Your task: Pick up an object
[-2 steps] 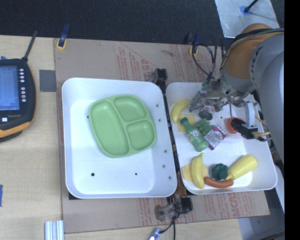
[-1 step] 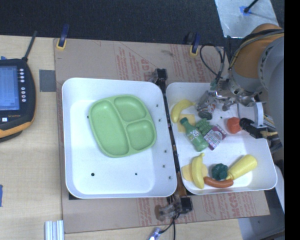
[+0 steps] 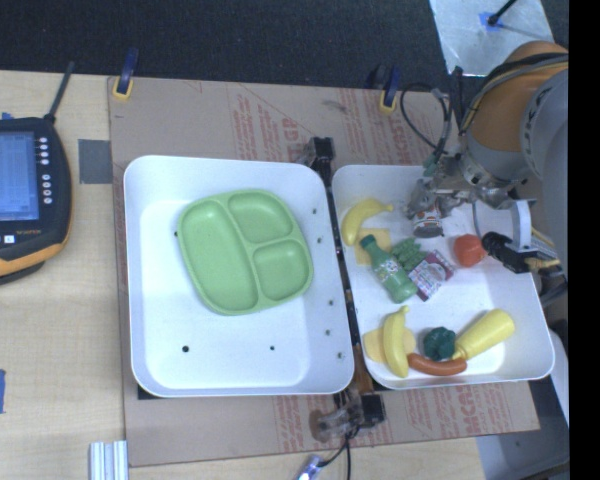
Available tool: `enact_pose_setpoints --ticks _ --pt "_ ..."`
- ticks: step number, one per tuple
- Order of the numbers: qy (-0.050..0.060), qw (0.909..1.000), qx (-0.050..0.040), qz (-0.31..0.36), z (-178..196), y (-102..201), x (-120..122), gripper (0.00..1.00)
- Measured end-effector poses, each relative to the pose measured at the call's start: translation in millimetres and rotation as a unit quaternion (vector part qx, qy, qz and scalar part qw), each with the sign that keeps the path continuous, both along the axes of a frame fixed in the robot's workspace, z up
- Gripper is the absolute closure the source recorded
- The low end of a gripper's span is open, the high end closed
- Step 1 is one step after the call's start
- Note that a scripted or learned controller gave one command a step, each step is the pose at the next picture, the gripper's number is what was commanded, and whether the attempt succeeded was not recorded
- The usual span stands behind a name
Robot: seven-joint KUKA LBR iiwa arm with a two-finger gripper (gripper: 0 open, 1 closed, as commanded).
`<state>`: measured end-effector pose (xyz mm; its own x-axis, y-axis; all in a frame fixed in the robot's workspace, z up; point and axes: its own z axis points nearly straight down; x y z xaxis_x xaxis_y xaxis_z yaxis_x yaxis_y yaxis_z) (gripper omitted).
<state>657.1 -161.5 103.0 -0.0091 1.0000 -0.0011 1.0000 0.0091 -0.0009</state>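
Grey arm's tool low over right bin, opening unclear.

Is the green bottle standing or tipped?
Tipped. The green bottle lies flat on the right bin's floor, cap toward the upper left, beside a banana.

Right bin: a banana at the upper left, a green bottle lying centrally, a red item, possibly a tomato, and a sausage along the lower edge are shown.
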Motion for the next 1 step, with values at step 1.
enact_pose_setpoints --ticks 1 --pt "0.0 1.0 0.0014 -0.002 77.7 54.4 -0.5 1.0"
